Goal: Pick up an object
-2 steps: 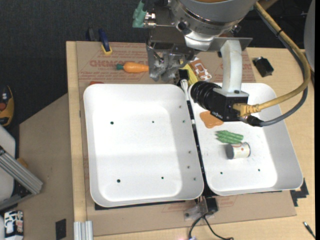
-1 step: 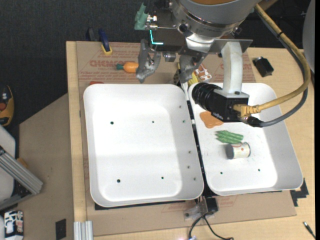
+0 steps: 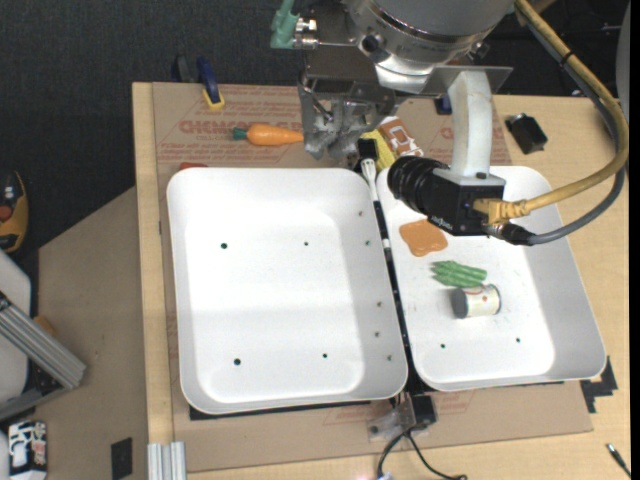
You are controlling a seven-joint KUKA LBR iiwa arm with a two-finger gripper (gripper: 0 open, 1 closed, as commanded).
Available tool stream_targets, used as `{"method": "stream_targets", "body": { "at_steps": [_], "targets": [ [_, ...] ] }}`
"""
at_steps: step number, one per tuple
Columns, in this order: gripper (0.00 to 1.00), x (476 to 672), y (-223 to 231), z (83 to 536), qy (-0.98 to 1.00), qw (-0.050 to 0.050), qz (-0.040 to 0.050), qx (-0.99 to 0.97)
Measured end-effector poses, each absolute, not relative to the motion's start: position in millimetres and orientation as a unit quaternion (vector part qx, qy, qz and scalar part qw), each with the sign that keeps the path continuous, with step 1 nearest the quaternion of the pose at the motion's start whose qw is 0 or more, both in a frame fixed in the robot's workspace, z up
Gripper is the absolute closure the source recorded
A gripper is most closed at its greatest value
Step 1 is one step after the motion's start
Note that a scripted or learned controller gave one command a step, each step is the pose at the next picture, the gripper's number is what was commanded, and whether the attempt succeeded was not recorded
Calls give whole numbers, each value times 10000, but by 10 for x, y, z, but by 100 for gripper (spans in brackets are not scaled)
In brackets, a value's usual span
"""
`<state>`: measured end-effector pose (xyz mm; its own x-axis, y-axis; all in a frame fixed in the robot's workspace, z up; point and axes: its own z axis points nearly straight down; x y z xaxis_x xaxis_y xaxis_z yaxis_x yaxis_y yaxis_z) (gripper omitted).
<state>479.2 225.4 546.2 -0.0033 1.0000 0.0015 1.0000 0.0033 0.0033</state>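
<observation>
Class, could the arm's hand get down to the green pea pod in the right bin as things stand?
Probably yes. The green pea pod lies flat in the right bin, uncovered from above. The hand sits near the bins' far edge. The small can right beside the pod could crowd a grasp.

orange carrot (image 3: 272, 135), green beans (image 3: 458, 273), white bins (image 3: 200, 268)

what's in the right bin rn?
In the right bin: an orange piece, a green pod and a small can. The arm covers the bin's far-left corner, so anything there is hidden.
</observation>
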Motion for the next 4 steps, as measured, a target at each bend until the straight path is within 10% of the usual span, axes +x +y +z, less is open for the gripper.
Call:
{"method": "stream_targets", "body": {
  "at_steps": [1,2,3,4],
  "targets": [
    [0,4792,2254,5455,7082,3,9,7060],
    [100,4794,2261,5565,7087,9,28,7055],
    [0,4794,2262,5559,7086,6,20,7056],
    [100,4796,2270,5669,7091,12,38,7051]
  ]
}}
